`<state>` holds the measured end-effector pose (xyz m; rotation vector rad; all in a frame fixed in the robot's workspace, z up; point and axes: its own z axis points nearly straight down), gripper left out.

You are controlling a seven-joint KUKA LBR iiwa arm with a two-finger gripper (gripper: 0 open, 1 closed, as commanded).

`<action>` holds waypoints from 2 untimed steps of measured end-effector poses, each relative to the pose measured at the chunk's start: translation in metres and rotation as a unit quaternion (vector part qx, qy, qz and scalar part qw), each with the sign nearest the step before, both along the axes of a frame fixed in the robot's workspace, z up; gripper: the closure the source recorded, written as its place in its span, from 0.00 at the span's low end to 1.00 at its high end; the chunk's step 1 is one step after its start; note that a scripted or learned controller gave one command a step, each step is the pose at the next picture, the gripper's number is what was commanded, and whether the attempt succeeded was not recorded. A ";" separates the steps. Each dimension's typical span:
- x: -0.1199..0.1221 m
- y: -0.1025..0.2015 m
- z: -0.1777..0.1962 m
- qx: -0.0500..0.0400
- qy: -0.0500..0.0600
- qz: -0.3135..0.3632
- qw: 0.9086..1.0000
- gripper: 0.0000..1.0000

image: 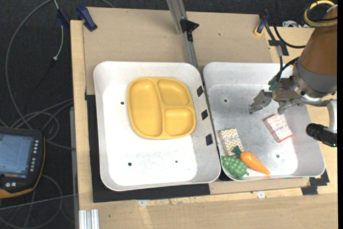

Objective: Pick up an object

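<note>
Just below and a little to the right of my gripper (273, 100) in the camera view lies the small pink-and-white packet (277, 127), flat on the floor of the right bin (236, 78), and I take it as the likeliest pick because it is the nearest thing to the fingers. Its long axis runs on a slant, from upper left to lower right in the view, so its short sides face roughly toward the gripper and away from it. My gripper hangs above bare bin floor with its fingers spread apart and nothing between them; one finger reaches out to the left, the other sits closer to the packet. I judge the coming move to be a short shift toward the near side of the bin, plus a wrist turn so the fingers close across the packet's narrow width. Farther off, down and to the left of the gripper, a patterned card (231, 140) lies beside a green toy vegetable (235, 167) and an orange carrot (254, 162), clustered at the bin's near edge. Well apart to the left, the other bin (115, 115) holds a yellow divided plate (161, 106).
</note>
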<state>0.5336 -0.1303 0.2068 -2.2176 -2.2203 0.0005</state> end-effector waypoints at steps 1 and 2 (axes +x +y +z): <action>0.000 0.000 0.000 0.000 0.000 0.000 1.000 0.00; -0.001 0.005 -0.043 0.001 0.002 0.000 1.000 0.00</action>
